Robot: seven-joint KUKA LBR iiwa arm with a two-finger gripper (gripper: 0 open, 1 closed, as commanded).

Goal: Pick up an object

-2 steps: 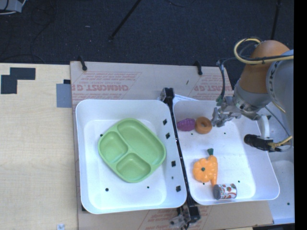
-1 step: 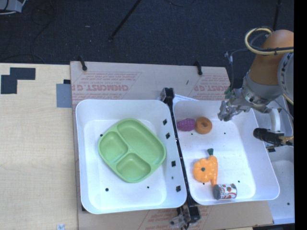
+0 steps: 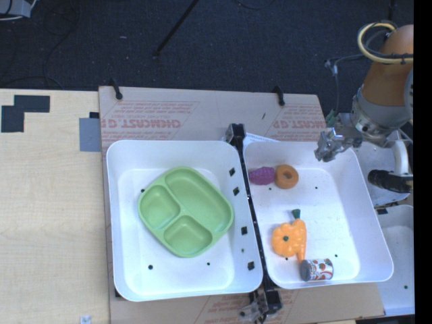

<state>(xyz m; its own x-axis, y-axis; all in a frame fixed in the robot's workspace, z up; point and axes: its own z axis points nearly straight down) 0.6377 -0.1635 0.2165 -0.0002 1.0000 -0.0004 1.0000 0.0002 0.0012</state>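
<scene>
You had the gripper [image 3: 329,145] hanging over the far right corner of the right bin [image 3: 358,201], holding nothing; whether the jaws were spread or pressed together, you couldn't tell at that size. In that bin sat a purple toy [image 3: 262,175] touching an orange donut [image 3: 287,177] near the far wall, an orange pumpkin-like toy [image 3: 289,238] nearer the front, and a small can [image 3: 316,269] on its side just beside it. The left bin [image 3: 128,181] held a green divided plate [image 3: 185,210].
</scene>
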